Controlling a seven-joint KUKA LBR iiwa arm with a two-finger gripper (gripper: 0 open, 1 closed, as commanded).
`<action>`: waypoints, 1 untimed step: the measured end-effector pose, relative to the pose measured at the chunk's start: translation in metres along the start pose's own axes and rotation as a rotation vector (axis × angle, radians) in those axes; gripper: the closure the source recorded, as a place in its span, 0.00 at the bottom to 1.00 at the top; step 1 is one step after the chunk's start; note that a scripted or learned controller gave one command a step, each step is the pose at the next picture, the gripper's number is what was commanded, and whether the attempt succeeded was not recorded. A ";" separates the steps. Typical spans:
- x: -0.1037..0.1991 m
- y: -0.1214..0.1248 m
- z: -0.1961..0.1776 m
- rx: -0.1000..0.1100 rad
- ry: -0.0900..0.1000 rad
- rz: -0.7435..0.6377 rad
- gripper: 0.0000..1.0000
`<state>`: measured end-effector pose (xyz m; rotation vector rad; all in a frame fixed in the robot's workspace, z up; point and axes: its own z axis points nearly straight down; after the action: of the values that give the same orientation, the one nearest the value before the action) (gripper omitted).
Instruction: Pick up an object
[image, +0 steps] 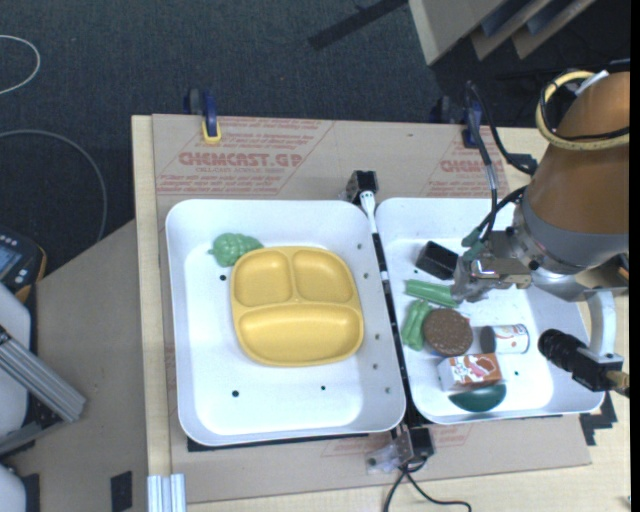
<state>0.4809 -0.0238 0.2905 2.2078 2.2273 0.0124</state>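
From my remote station I logged the following. Tabletop (300, 150): brown board with red lettering, carrying two shallow white bins side by side. Left bin (200, 380): held a yellow divided plate (296, 305), three compartments, its long single compartment toward the near side; a small green leafy item (233, 247) lay touching the plate's far-left corner. Right bin (400, 225): held the cluster of candidate pick objects. A black block (436, 259) sat near the far side, tilted. A green bean-like pod (432, 292) lay with its long axis running left to right, slightly slanted, its right end under the gripper. A second green piece (411, 324) lay just beside it, its long axis running roughly far to near. A brown round disc (446, 332) touched that piece on its right. A small white can with red label (511, 338) lay on its side, long axis left to right. A red and white packet (470, 371) sat near the disc, with a dark green curved item (477, 399) just beside it at the bin's near wall. Gripper (476, 280): hung over the right end of the pod, low in the right bin; I could not tell how its fingers stood, and nothing was visibly held between them. Arm (580, 170): grey with orange band, reached in from the right.
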 end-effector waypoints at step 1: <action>0.065 -0.001 -0.010 0.006 -0.001 0.002 1.00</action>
<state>0.4795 0.0412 0.3002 2.2133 2.2277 0.0045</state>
